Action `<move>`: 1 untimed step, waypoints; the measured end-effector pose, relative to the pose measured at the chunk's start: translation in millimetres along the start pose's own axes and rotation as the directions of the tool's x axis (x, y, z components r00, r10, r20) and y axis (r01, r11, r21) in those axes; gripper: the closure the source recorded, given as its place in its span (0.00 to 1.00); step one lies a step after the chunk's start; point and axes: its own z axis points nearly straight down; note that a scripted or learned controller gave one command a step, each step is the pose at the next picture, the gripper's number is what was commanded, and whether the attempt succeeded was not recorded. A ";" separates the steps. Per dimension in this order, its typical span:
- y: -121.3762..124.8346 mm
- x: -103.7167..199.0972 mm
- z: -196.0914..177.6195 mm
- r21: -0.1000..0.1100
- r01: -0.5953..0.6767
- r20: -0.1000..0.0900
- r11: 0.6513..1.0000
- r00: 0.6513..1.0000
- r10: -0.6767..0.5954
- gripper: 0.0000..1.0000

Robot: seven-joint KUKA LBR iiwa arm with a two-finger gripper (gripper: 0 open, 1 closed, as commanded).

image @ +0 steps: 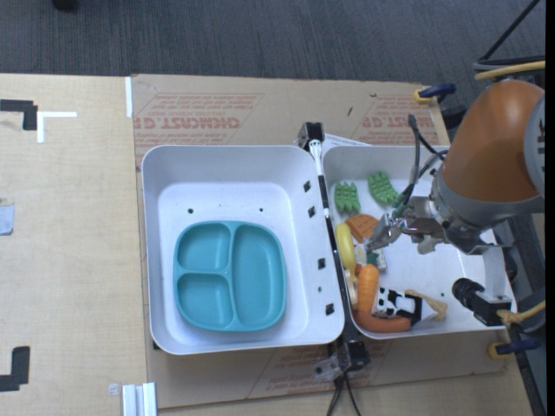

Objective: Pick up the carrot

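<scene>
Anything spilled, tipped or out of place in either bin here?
Nothing stands out. The teal divided plate lies flat in the left bin. The toys, including the carrot, are crowded along the right bin's left wall, all inside it. The gripper hovers over them.

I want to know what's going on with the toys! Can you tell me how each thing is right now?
carrot: lying in the right bin, not picked up
gripper: low in the right bin, just above the carrot
teal plate: flat in the left bin
green toys: resting at the right bin's back
yellow toy: lying beside the carrot
</scene>
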 end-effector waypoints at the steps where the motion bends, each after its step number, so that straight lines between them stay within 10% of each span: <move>1: -8.5 42.1 32.6 -0.003 0.348 0.000 0.938 0.938 -0.348 0.00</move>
